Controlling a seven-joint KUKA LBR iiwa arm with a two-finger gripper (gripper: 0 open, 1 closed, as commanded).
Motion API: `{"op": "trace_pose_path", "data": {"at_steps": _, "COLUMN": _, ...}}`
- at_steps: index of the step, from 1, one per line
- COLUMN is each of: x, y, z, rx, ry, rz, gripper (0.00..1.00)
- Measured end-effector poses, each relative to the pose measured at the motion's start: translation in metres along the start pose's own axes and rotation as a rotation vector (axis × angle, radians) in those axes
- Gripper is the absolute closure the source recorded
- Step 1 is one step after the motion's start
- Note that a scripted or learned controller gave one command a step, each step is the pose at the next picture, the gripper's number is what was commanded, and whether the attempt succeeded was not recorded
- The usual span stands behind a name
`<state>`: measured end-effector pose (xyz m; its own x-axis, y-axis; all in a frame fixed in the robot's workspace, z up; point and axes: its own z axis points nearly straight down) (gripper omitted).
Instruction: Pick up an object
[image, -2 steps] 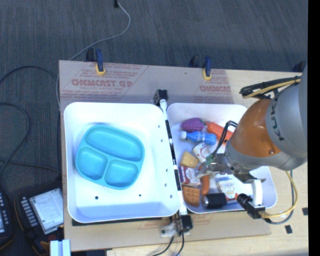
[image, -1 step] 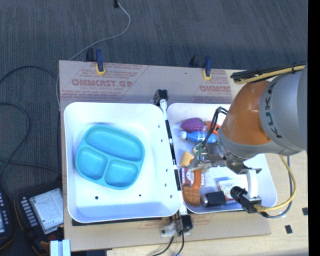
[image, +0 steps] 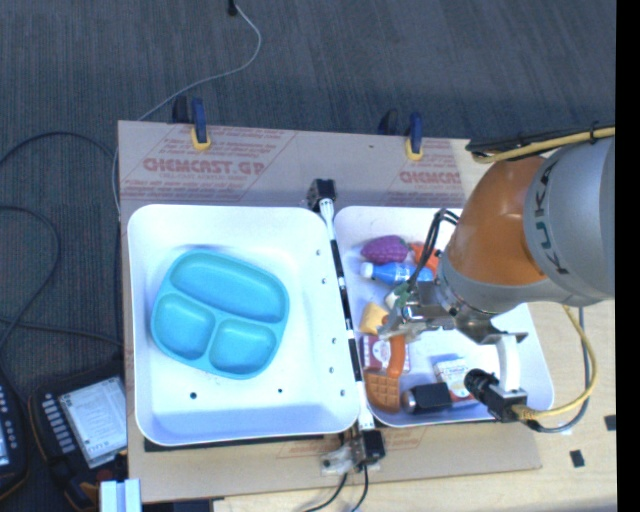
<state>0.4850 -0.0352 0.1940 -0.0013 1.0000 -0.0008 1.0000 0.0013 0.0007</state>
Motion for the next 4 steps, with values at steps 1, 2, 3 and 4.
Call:
{"op": "trace_pose_path", "data": {"at_steps": 1, "x": 0.000, "y": 0.001, "z": -0.010, "rx": -0.001, "ry": 0.000, "rz": 0.000, "gripper": 1.00}}
{"op": "trace_pose_path", "data": {"at_steps": 2, "x": 0.000, "y": 0.002, "z": -0.019, "rx": -0.002, "ry": -0.001, "rz": 0.000, "gripper": 1.00}}
{"op": "trace_pose_path", "data": {"at_steps": 3, "x": -0.001, "y": 0.003, "z": -0.029, "rx": -0.004, "ry": -0.002, "rz": -0.001, "gripper": 1.00}}
{"op": "trace_pose_path", "data": {"at_steps": 4, "x": -0.001, "y": 0.004, "z": -0.039, "rx": -0.005, "ry": -0.003, "rz": -0.001, "gripper": 1.00}}
